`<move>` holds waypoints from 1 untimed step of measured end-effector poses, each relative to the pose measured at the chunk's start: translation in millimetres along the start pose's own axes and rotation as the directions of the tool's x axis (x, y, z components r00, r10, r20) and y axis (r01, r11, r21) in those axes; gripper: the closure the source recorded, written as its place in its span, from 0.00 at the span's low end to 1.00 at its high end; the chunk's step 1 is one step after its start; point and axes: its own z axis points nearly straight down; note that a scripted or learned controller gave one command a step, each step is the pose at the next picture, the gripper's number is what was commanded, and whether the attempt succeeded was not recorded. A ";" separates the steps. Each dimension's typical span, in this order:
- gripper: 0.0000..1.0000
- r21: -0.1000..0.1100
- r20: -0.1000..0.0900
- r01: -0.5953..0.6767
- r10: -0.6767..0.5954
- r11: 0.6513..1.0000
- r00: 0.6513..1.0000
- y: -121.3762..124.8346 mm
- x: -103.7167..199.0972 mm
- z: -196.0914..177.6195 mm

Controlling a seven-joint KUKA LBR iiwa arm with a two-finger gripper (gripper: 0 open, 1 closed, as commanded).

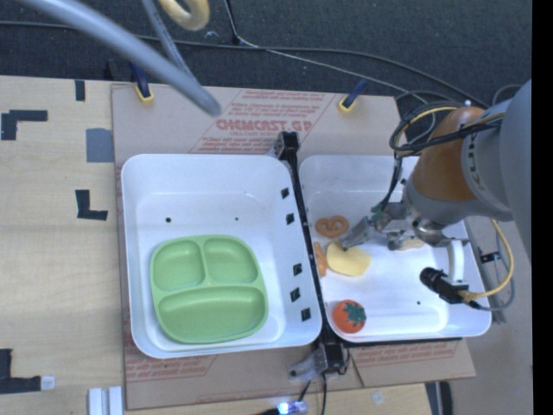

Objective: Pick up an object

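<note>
The right bin (389, 175) holds a brown pretzel (331, 226), a pale yellow piece (350, 261), a small orange piece (320, 258) against the divider, and a red tomato (349, 316) near the front. My gripper (363, 236) is low in this bin, just right of the pretzel and right above the yellow piece's upper edge. The grey wrist and orange band (441, 167) lean in from the right and hide part of the bin floor behind them.
The left bin (138, 188) holds a green divided plate (207, 288). A black divider (298, 232) runs between the bins. Cables (471, 288) loop by the right bin's right wall. A grey pole (112, 37) crosses the upper left.
</note>
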 end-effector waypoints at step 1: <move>1.00 -0.001 0.002 0.002 -0.002 1.000 1.000 0.8 -0.2 -10.1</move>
